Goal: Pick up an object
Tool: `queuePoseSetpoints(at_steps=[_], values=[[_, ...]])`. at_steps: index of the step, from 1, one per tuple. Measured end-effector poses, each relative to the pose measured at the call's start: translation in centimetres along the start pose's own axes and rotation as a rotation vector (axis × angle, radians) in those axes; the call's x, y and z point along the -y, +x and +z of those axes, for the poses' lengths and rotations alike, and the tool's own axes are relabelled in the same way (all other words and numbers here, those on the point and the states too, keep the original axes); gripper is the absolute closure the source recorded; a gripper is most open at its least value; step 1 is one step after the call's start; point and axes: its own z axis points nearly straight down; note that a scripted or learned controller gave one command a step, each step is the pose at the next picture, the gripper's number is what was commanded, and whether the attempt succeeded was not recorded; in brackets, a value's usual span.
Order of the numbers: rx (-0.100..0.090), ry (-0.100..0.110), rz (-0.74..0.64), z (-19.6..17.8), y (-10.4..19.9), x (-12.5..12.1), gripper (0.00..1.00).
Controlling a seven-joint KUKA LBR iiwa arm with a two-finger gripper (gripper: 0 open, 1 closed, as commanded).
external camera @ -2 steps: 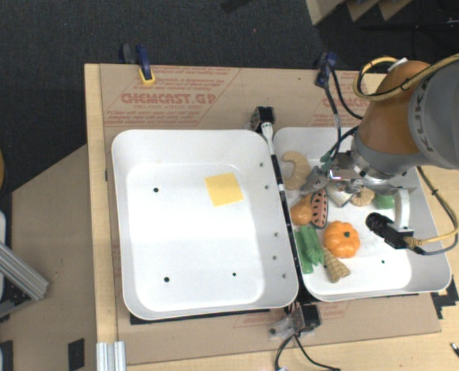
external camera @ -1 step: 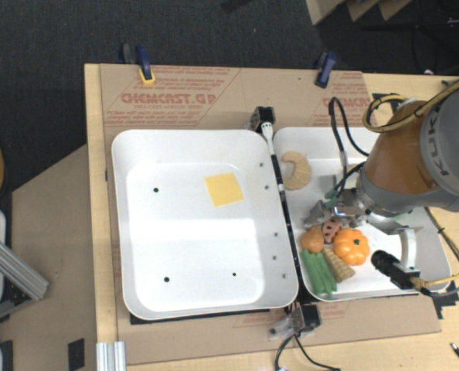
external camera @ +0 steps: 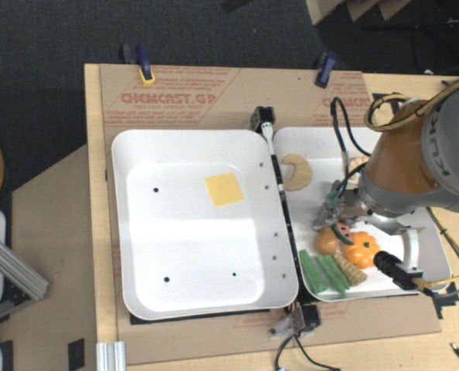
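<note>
The tool (external camera: pixel 338 219) hangs low in the right bin (external camera: pixel 322 141), in the middle right of the frame, at the end of the grey arm (external camera: pixel 415 165) with its orange band. Its tip points down and to the left. From this slant I cannot tell whether it stands wide or narrow, and nothing can be seen held in it.

Just below the tool lies a small brownish-orange ball (external camera: pixel 326 242), close to its tip; whether they touch is unclear. Beside the ball to the right sits an orange pumpkin-shaped toy (external camera: pixel 360 250), touching it or nearly so. Below these, toward the bin's lower edge, lie two green strips (external camera: pixel 321 273) side by side, with a tan ridged piece (external camera: pixel 350 271) just to their right. Up and to the left of the tool, near the bin's left wall, a tan ring (external camera: pixel 295 171) lies flat, apart from the rest.

In the left bin (external camera: pixel 137 207), well apart from the tool, a yellow square (external camera: pixel 224 189) lies flat, a little above the middle.

Both bins rest on the brown bench (external camera: pixel 98 168), which has two blue clamps (external camera: pixel 144 59) along its upper edge.
</note>
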Motion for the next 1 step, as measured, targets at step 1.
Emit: queuePoseSetpoints(at_steps=[1], values=[[0.0, -0.012, -0.009, -9.6, 4.1, -7.88, 1.0]])
